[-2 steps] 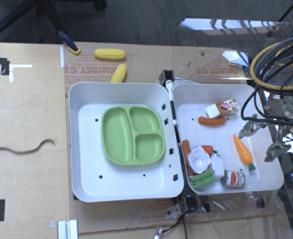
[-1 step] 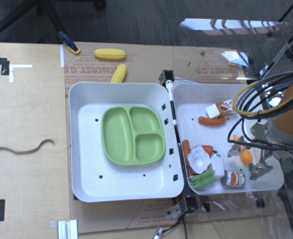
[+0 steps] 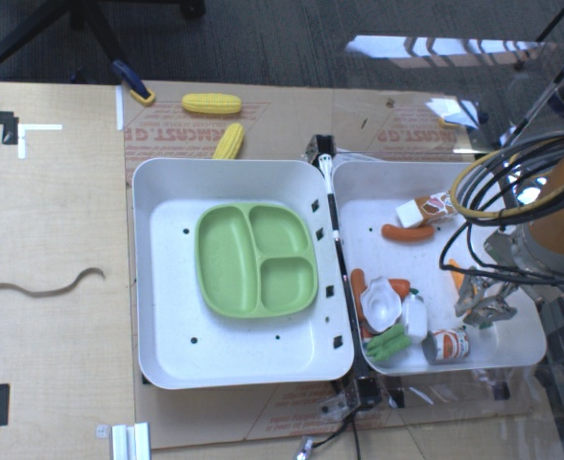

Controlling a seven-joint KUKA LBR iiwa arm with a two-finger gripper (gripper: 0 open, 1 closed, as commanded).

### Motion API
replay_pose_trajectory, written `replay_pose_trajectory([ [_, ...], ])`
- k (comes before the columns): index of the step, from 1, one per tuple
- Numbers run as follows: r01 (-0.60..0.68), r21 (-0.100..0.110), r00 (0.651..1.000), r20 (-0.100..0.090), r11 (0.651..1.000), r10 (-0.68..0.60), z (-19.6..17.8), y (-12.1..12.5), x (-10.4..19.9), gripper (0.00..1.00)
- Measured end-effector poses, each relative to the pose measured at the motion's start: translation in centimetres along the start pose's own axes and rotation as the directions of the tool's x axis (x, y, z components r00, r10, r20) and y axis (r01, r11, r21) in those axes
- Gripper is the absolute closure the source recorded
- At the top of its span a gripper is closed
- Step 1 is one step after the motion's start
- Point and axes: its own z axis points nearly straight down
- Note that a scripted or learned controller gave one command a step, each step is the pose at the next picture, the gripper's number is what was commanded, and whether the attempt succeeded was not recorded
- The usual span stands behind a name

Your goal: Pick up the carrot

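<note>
Approach step, nothing gripped. Pincer [image 3: 481,300] low over right bin [image 3: 512,353], near can [image 3: 447,345]; finger state cannot tell. Carrot [image 3: 359,290] against bin's left wall, beside white cup [image 3: 382,303]. Next: shift left, descend onto carrot. Green tray [image 3: 257,259] beyond, left bin.

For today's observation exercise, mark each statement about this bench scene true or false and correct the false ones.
1. The green divided plastic plate lies in the left white bin. True.
2. The orange carrot lies on the green plate. False: it lies in the right white bin, near its left wall.
3. Two yellow corn cobs lie on the cardboard beyond the bins. True.
4. The red sausage rests in the left bin. False: it is in the right bin.
5. The arm's gripper is above the left bin. False: it is over the right bin.
</note>
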Motion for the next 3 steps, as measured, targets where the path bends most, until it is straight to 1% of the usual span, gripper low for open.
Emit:
replay_pose_trajectory([
  [1,0.180,-0.005,0.984,-0.005,0.984,-0.180,3.4,-0.4,0.8,1.00],
  [2,-0.044,-0.002,0.999,-0.003,0.999,0.044,-4.6,-0.8,-1.6,1.00],
  [3,0.195,-0.004,0.981,-0.004,0.981,-0.195,3.4,0.9,-1.3,1.00],
])
